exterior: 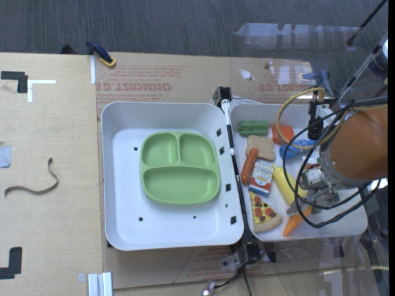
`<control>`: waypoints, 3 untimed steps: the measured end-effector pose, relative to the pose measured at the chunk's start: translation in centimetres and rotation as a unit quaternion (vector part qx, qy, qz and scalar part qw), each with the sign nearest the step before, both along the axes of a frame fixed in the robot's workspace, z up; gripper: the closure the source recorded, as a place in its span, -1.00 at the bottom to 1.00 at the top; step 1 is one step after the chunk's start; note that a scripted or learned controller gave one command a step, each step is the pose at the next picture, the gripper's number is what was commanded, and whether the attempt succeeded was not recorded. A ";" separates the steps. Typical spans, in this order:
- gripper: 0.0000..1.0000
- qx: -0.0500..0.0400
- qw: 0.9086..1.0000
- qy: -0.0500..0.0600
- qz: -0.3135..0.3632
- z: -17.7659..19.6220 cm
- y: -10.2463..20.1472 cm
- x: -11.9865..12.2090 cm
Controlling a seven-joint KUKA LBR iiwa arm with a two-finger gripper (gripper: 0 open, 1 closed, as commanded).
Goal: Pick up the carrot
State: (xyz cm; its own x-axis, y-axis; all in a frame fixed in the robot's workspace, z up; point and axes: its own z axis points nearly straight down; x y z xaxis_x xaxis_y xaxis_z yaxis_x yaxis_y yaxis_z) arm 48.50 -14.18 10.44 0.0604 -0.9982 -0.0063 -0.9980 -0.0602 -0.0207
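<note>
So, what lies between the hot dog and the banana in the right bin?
In the camera view, a small carton lies between the hot dog and the banana, its left edge close to the hot dog.

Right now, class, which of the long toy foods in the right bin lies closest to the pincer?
The carrot: orange, at the bin's near edge, right beside the pincer. The banana is further left, and the sausage and green pod lie further still.

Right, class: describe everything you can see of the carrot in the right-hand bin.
The carrot is a small orange toy, smooth and plastic-looking, tapered to a point. It lies tilted near the front of the right bin, pointed end toward the pizza slice beside it. Its upper end runs under the gripper and cables, so that end is hidden.
</note>
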 end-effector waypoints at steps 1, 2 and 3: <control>1.00 0.003 1.000 -0.003 -0.002 0.9 0.3 0.3; 1.00 0.005 1.000 -0.009 -0.003 2.0 0.5 0.7; 1.00 -0.001 1.000 0.007 0.014 5.7 5.1 0.1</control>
